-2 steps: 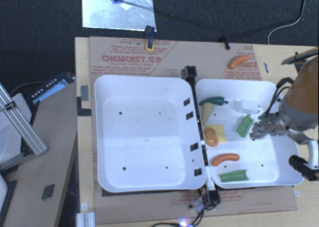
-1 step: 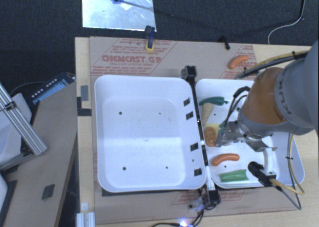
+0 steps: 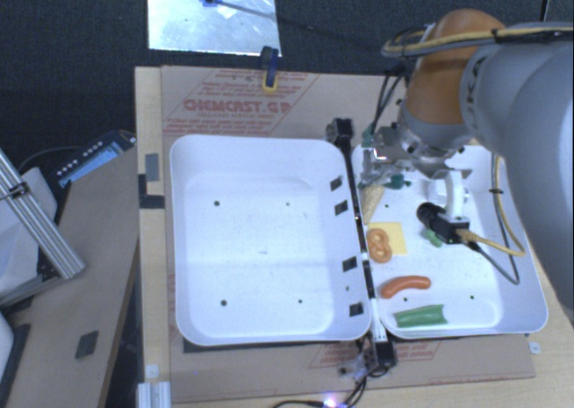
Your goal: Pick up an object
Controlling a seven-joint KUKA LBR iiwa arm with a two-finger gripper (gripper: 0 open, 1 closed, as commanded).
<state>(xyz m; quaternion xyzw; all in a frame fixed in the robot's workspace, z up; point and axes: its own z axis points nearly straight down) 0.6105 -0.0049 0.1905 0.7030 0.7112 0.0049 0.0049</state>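
From the overhead camera view, two white bins were seen side by side on a cardboard-covered bench. The left bin (image 3: 260, 236) lay beside the right bin (image 3: 502, 308), which held several small items. The arm (image 3: 502, 65), grey with an orange band, was reached in from the right and was lowered over the upper part of the right bin. The gripper (image 3: 387, 171) was positioned near that bin's upper left corner; whether it was released or clenched could not be told. A yellow slice (image 3: 391, 234) was seen at mid-bin, with a pretzel-shaped piece (image 3: 378, 246) partly upon it. An orange sausage (image 3: 405, 285) was placed below these, and a green pod (image 3: 420, 315) lay nearest the front wall.
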